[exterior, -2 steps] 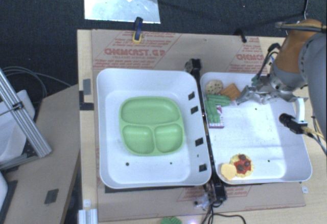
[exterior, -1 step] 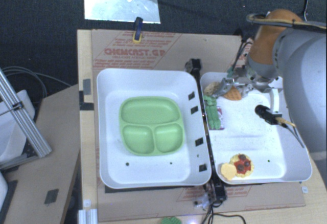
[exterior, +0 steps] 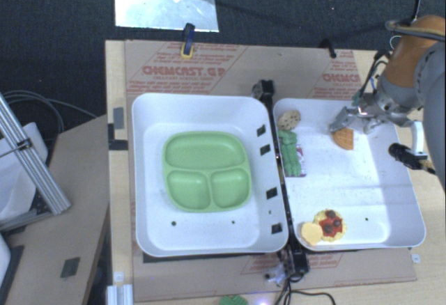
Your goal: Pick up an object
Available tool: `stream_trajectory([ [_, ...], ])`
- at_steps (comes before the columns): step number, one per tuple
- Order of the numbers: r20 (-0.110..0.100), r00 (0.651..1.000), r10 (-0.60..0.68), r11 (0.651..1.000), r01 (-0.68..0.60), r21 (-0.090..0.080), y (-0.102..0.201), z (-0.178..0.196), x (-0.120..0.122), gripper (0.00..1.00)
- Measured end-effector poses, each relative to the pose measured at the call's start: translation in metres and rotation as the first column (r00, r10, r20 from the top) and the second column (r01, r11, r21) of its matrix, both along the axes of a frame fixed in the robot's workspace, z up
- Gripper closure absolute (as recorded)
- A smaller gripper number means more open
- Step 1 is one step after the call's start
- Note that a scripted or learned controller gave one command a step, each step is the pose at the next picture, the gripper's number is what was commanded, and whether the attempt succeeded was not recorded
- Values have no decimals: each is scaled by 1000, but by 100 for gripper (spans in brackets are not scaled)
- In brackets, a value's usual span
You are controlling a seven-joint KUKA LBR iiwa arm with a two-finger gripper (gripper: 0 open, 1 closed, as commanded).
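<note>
Pizza slice [exterior: 328, 224], yellow w/ red topping, sits at front edge of right bin [exterior: 397, 227], near its front-left corner, closest to cam. Further back along that bin's left wall: green pkg [exterior: 290, 154] lying lengthwise, touching or nearly touching the divider side. Cookie [exterior: 288, 118] just behind it, in back-left corner, choc-chip look.

Orange wedge [exterior: 343, 138], likely a toy food piece, lies on bin floor toward the back, right of center. Gripper [exterior: 350, 118] hangs right over/behind it, fingers pointing left and down. Wedge looks to be just under the fingertips, not between them, so no grasp visible. Finger gap: can't tell, metal parts overlap and glare washes detail out. Touching vs. just above wedge: also can't tell.

Arm [exterior: 411, 67] comes in from right, orange band above wrist, grey body past bin's back-right corner. Black part [exterior: 408, 154] sticks out over right rim, apart from the wedge.

Left bin [exterior: 150, 157] holds green tray [exterior: 207, 170], 3 compartments: one wide at back, two small at front. Tray sits roughly centered and flat.

Both bins rest side by side on cardboard sheet [exterior: 209, 67] w/ red print, black clips along the shared wall. Yellow clamp [exterior: 188, 40] at sheet's back edge.
</note>
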State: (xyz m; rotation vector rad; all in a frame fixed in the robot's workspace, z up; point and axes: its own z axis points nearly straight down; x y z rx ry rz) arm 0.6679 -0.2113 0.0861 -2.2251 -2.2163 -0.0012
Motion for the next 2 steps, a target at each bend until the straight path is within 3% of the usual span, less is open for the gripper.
stream_trajectory([
  [1,8,1000,11,1000,-11,-6,4,12,3,100],
  [2,11,1000,14,1000,-14,-1,82,84,-17,100],
])
